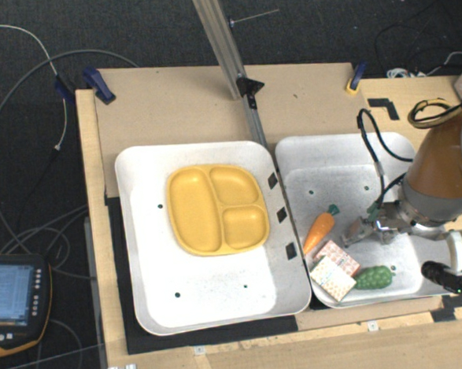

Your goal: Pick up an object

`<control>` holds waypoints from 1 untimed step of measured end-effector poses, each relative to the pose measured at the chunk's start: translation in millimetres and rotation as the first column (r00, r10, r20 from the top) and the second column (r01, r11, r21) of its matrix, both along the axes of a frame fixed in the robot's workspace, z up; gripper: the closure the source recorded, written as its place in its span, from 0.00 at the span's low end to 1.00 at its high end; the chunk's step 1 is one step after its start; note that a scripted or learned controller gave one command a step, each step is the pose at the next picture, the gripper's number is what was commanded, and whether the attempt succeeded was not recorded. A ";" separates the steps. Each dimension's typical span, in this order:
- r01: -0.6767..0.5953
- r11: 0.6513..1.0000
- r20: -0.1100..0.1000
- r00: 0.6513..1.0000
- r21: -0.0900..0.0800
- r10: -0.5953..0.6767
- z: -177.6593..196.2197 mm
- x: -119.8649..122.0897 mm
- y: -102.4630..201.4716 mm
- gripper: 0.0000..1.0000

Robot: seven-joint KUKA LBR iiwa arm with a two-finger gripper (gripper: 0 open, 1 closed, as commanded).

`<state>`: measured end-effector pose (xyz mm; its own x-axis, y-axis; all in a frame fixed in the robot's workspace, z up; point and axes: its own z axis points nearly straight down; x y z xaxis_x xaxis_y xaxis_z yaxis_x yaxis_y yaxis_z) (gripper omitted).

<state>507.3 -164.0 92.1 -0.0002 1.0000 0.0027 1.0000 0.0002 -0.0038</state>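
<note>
The jaws (353, 233) hang low over the right bin (323, 153), pointing toward that bin's left side. Their state cannot be told: the tips blur into the grey wrist hardware and the white bin floor, and nothing shows between them.

Three candidate objects lie close by. The carrot (319, 230) lies just left of the jaws, tilted, with its green top (333, 210) toward the far side. The patterned box (332, 270) lies below and slightly left of the jaws, near the bin's near wall, and appears to consist of two flat pieces overlapping. The green toy (373, 277) lies below the jaws, just right of the box and touching or nearly touching it.

Handling, as a judgement: all three appear to be light toy items. The carrot is probably stiff with a smooth, tapered body that may slip; the best hold is across its thick middle, square to its long axis. The green toy looks knobbly and possibly soft; a hold across its short width should suit. The box is flat and low, which leaves little to close on, and the near wall crowds it.

The left bin (139, 225) holds a yellow divided tray (217, 208), well apart from the jaws.

The arm (443, 173) is cut off at the frame's right. The black cable (370, 142) crosses the right bin's far part.
</note>
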 end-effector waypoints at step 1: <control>0.000 1.000 0.003 1.000 0.000 0.000 11.3 0.9 0.4 1.00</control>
<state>508.2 -163.7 103.3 -0.0005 1.0000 0.0030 1.0000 0.0005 -0.0008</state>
